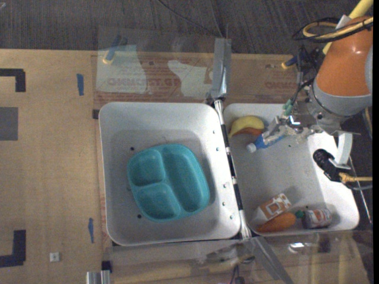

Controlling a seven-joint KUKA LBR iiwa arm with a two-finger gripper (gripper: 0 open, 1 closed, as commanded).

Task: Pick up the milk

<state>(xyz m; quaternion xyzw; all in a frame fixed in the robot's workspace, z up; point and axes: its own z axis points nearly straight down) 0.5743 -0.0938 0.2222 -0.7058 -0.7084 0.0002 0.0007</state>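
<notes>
Left white shallow plastic bin (112, 158) sits on the tan wooden worktop (47, 158) and holds a teal plastic divided plate (169, 182) with three compartments, roughly centred, slightly rotated. Right white shallow bin (278, 176) butts against it. In its upper left corner lies a yellow banana-shaped toy (247, 123). Just right of that, a small clear bottle with a blue cap (263, 141) lies on its side, touching or directly under the gripper (290, 126). Can't tell whether the fingers are open or closed; they're blurred against the bottle. Along the near edge, left to right: an orange carrot-shaped toy (277, 222), a small orange-and-white milk carton (275, 206) lying just above it and touching it, then a small can with a red-white label (318, 218) on its side. Milk carton is well apart from the gripper. The grey arm with orange band (346, 70) comes in over the upper right corner.
</notes>
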